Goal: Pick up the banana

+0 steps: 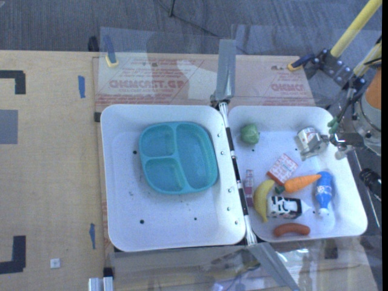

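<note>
Starting at the far left, you have the bare bench (48, 162) with its tape marks, and then the left bin (121, 223). That bin carries a teal divided plate (179, 157), lying flat near the middle and well apart from the banana (262, 199); it looks like a place to set things down, not part of the pick.

Move right across the divider (233, 162) between the bins and you reach the banana itself. It lies in the right bin (357, 223), just beside the divider, curved and on its side. Its lower end touches or slips under a black-and-white cow-patterned toy (285, 207); you cannot tell which. Beyond the banana, a green vegetable (249, 133) sits up the bin, a red-and-white packet (282, 167) and a carrot (301, 183) lie just right of it, a sausage (291, 229) lies below, and a blue-and-white bottle (323, 194) farther right.

Farthest from the banana, the gripper (335, 139) hangs at the bin's right rim, next to a crumpled silvery object (308, 140) too blurred to name. You cannot tell how its jaws stand, nor whether it touches that object. The arm is cut off at the frame's edge.
</note>
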